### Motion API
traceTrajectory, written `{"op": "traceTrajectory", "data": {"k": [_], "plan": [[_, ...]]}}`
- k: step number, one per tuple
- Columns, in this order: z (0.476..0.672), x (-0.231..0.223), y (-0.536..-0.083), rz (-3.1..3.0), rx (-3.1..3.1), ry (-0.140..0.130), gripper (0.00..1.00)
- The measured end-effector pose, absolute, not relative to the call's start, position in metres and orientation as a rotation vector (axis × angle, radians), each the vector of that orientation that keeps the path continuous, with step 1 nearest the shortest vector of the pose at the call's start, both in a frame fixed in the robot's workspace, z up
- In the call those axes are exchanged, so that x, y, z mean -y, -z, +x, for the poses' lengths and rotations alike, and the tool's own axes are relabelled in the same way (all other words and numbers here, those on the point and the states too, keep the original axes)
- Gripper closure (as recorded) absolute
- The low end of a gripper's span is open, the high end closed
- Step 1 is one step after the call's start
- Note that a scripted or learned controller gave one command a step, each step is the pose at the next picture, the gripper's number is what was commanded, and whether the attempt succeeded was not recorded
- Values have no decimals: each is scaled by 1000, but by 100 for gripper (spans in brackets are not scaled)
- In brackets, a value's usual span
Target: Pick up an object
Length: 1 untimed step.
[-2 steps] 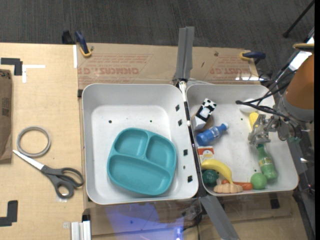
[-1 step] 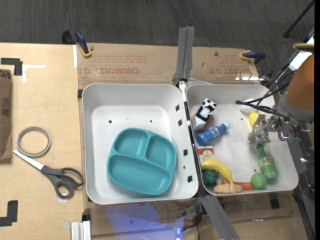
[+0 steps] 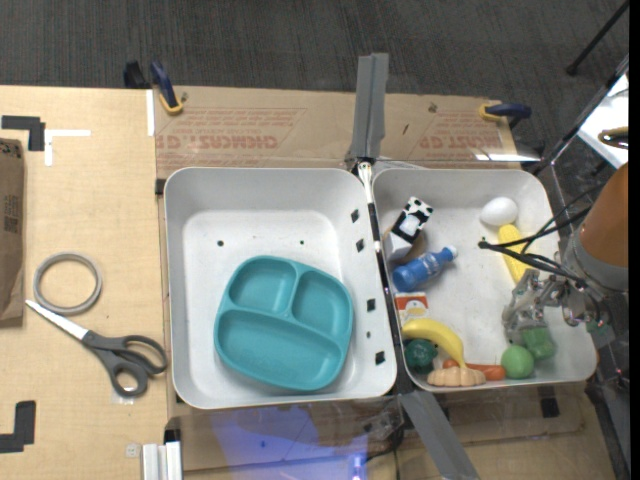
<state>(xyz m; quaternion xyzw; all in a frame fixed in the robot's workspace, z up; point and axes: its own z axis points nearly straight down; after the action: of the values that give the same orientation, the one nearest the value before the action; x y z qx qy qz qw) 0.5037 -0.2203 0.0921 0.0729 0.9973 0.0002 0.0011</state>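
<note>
the claw hung low at the right bin's near right corner, just above a green ball, apparently to grasp it, its grip unclear.

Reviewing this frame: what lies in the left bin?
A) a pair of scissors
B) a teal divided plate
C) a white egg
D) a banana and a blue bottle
B: the teal divided plate lies alone in the left bin, while the banana, blue bottle and white egg lie in the right bin, and the scissors lie on the bench outside both bins.
</note>
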Motion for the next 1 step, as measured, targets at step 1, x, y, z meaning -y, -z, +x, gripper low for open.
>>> {"op": "traceTrajectory", "data": {"k": [1], "plan": [[479, 222, -92, 203, -3132, 1, 0]]}}
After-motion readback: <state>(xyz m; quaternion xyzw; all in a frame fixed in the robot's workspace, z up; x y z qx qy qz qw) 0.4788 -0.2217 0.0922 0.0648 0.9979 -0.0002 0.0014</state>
